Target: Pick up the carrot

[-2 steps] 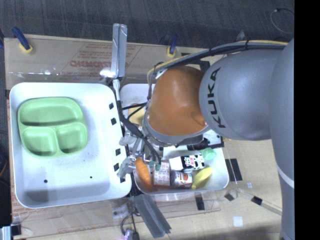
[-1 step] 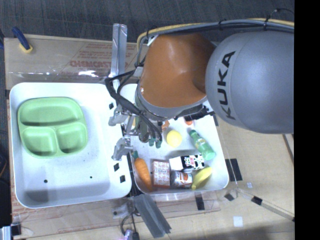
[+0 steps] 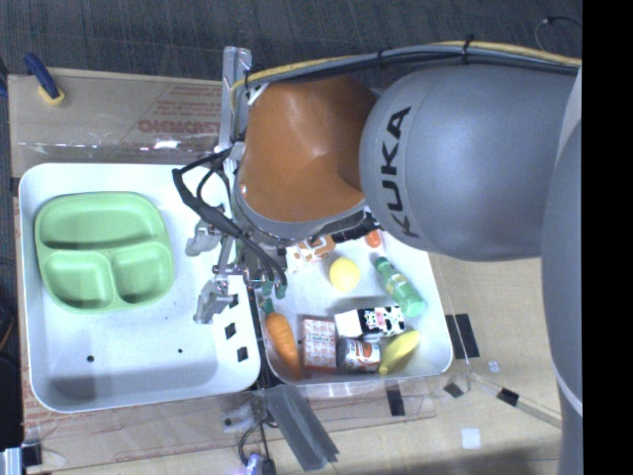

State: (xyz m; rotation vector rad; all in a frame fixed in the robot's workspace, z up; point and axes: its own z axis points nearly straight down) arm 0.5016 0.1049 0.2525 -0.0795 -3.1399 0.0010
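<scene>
1. Orange carrot (image 3: 283, 340) is lying at the left end of the right bin (image 3: 435, 317), beside a patterned carton (image 3: 319, 343).
2. We are seeing the gripper (image 3: 240, 273) hanging just above it; whether it is open, we cannot tell.

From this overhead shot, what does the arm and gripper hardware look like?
The arm has a bulky rounded grey shell with black KUKA lettering and a glossy orange band near the wrist. Black and yellow cables run along its top. The gripper is bare grey metal with looped black wiring.
</scene>
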